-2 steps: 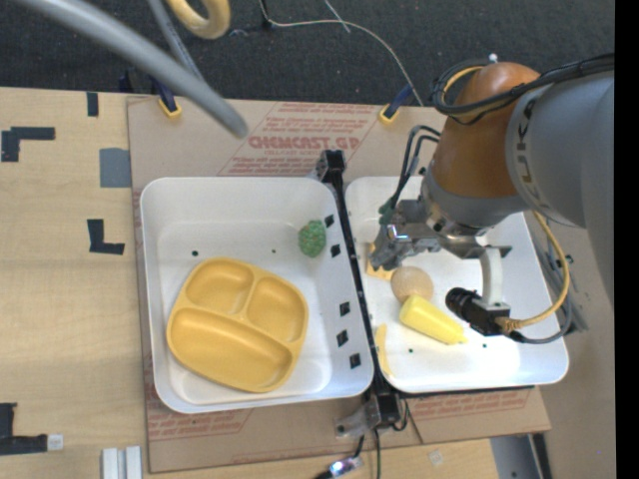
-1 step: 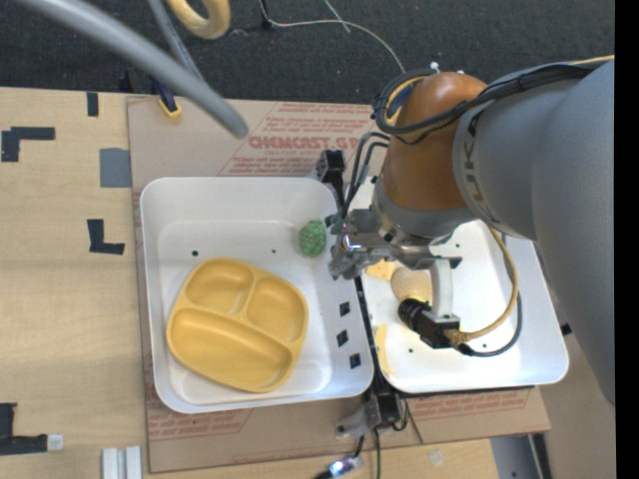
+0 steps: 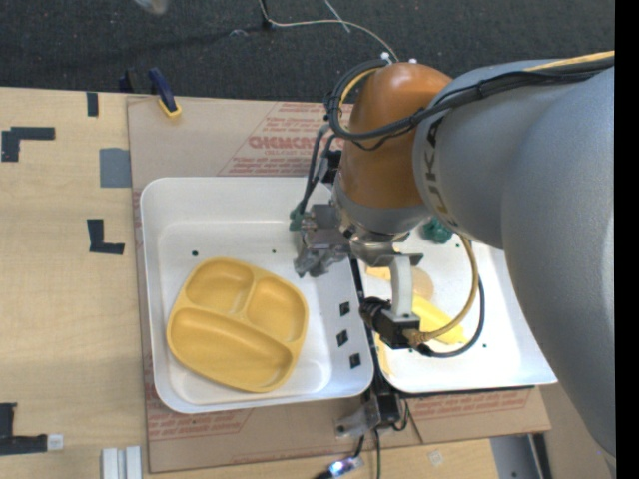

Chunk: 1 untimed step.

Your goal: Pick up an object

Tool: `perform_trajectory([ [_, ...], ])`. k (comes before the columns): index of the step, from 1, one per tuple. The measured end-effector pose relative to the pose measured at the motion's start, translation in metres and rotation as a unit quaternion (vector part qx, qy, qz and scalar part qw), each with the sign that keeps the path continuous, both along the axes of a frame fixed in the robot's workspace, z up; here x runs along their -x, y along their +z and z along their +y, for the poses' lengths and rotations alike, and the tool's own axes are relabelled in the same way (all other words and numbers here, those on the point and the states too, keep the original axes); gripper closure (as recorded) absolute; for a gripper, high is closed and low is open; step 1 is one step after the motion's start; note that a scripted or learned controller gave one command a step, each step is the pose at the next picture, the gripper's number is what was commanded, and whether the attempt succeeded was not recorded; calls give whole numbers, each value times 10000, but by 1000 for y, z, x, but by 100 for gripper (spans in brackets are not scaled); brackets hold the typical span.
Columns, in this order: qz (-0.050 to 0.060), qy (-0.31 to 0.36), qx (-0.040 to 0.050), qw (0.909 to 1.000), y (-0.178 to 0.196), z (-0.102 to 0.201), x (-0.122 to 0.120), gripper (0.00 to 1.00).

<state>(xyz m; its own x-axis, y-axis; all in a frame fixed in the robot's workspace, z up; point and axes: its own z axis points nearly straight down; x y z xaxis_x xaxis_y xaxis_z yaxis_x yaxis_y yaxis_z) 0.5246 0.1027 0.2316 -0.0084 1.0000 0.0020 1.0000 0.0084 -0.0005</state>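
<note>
Left of the gripper [image 3: 318,257], a yellow divided plate [image 3: 238,322] lies flat in the left bin [image 3: 160,213]. You likely face light, stiff, slippery plastic; take its raised rim or a divider ridge. Whether the pincer is open cannot be told, and nothing shows in it.

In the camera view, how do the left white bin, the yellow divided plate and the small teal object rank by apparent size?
Largest to smallest:
1. left white bin
2. yellow divided plate
3. small teal object, partly hidden by the arm, so its full size is unsure.
</note>
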Motion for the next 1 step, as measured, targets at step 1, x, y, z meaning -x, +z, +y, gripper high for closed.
perform_trajectory([
  [1,9,-29,11,10000,-1,-4,0,0],
])
